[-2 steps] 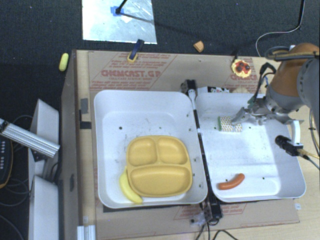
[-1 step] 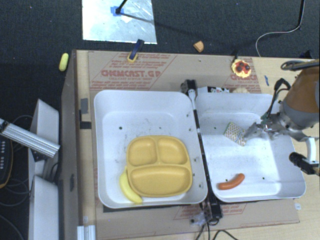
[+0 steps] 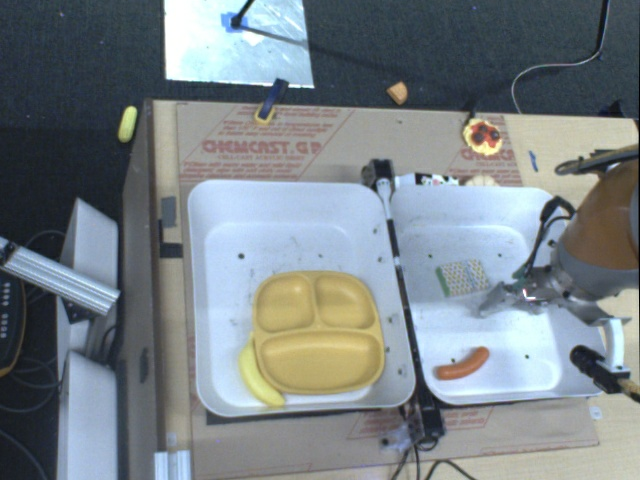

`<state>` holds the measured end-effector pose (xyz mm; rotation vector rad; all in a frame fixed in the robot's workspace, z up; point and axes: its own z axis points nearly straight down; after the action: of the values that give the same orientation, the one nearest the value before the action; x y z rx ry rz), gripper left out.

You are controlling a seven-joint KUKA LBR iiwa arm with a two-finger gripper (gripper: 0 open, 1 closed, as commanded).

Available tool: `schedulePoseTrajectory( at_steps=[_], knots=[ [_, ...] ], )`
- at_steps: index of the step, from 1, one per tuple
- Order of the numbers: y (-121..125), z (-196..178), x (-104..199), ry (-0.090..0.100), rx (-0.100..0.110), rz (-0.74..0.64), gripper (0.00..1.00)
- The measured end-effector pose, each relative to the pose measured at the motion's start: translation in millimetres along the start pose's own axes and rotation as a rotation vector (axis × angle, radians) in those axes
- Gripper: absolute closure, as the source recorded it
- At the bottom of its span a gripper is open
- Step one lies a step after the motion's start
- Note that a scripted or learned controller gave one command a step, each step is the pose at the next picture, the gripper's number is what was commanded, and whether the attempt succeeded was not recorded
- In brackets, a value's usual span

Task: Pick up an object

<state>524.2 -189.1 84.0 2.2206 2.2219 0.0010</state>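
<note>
The toy sausage (image 3: 462,364) lies in the lower middle of the right bin (image 3: 440,203), flat on the white floor, orange-red and tilted slightly up to the right. Nothing is lifted yet, so as I read it the pick is yet to be made: approach looks under way, grasp and lift are both left to do.

Above the sausage, toward the centre of the same bin, rests a small speckled green-and-grey pad (image 3: 462,277), possibly a scouring sponge. The gripper (image 3: 492,301) sits just right of that pad and up-right of the sausage, its metal tip pointing left and down. It looks close to the pad, near its lower right corner, and clearly apart from the sausage. Whether the fingers are spread or closed I cannot tell from this angle, and I see nothing held between them. Which of the two it is going for is a guess; the pad is the nearer.

Out to the left, the other bin (image 3: 215,268) carries a yellow divided plate (image 3: 318,330) with a toy banana (image 3: 257,378) tucked against its lower left edge. On the cardboard at upper right sits a small round toy pizza (image 3: 483,135).
</note>
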Motion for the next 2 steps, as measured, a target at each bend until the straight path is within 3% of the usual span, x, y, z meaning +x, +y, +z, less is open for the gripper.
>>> schedulePoseTrajectory(
  at_steps=[1,2],
  knots=[
    [53.3,-3.1,85.6,0.001,-0.001,-0.004,0.0],
    [53.8,-14.0,83.9,0.0,-0.002,-0.004,1.0]
  ],
)
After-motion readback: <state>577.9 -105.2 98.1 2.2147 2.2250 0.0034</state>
